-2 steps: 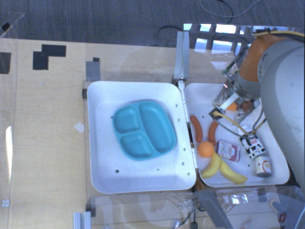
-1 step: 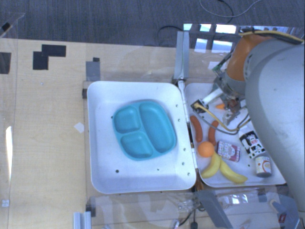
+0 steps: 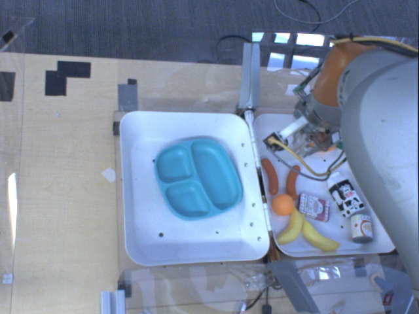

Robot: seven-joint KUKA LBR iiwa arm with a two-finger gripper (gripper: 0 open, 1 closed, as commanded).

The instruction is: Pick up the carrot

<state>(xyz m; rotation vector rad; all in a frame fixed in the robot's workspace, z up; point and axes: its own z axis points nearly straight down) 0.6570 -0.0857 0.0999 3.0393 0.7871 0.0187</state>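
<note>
Gripper [image 3: 302, 138]: hangs over the top of the right bin [image 3: 378, 246]; I cannot tell how it is set.
Carrot: my guess is the longer orange stick [image 3: 269, 175], just below-left of the gripper, by the bin's left wall.
Second stick [image 3: 292, 180]: beside the first, a lookalike.
Further out: orange ball [image 3: 283, 205], banana [image 3: 308, 231], small packet [image 3: 313, 206], cow-print carton [image 3: 345, 197].
Left bin [image 3: 134, 175]: well away, holding a blue divided plate [image 3: 196, 178].
Risk: the lookalike gets taken instead, or the wall blocks a clean grab.
</note>
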